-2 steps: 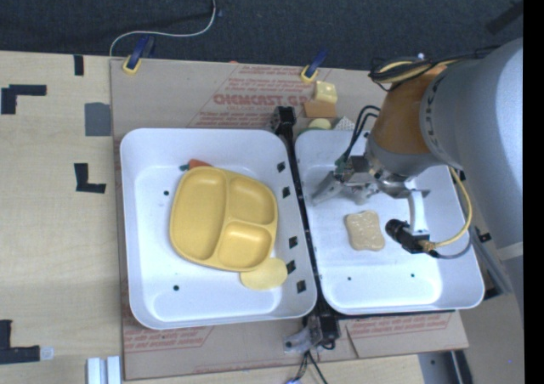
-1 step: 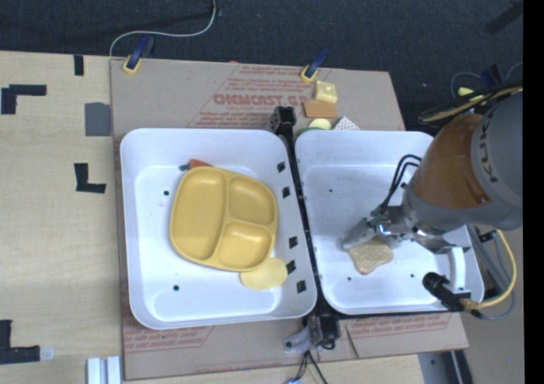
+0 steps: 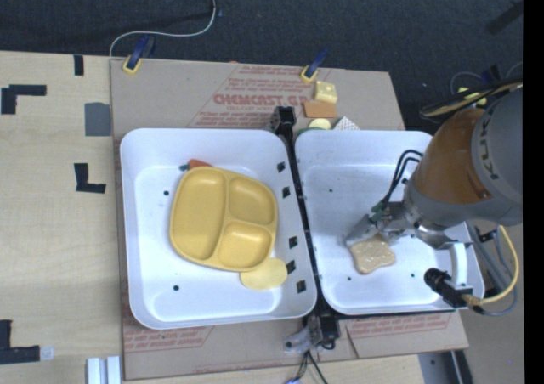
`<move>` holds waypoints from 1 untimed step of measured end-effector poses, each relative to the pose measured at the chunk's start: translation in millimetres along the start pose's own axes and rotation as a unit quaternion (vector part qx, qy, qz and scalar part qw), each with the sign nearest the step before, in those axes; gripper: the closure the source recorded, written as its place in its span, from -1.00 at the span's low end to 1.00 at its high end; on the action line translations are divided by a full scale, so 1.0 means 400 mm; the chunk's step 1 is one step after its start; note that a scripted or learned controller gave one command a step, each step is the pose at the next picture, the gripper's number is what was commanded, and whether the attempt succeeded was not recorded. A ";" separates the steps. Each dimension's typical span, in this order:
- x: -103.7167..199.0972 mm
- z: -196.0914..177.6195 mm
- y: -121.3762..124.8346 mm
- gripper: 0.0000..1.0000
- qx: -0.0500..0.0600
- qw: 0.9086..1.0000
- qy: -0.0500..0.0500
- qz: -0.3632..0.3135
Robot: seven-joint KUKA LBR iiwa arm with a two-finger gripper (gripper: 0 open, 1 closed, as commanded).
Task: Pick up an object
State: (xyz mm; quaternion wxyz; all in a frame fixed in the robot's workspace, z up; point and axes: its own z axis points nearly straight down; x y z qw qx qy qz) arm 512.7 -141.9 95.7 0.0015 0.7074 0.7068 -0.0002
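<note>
The gripper point(image 3: 371, 231) hangs low in the right bin point(image 3: 340, 172), right over a tan toast-shaped piece point(image 3: 373, 256); its fingers look spread, touching the piece's far edge without clasping it. A yellow divided tray point(image 3: 223, 218) fills the left bin point(image 3: 144, 161).

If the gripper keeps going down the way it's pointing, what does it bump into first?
Most likely the tan toast-shaped piece in the right bin. The gripper sits right at its upper edge, pointing down. One slanted view can't show the height, so it might instead land on the bin floor just beside it.
</note>
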 end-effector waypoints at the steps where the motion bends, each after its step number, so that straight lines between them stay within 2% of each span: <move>1: 0.186 -0.235 0.090 1.00 -0.003 1.000 0.002 -0.005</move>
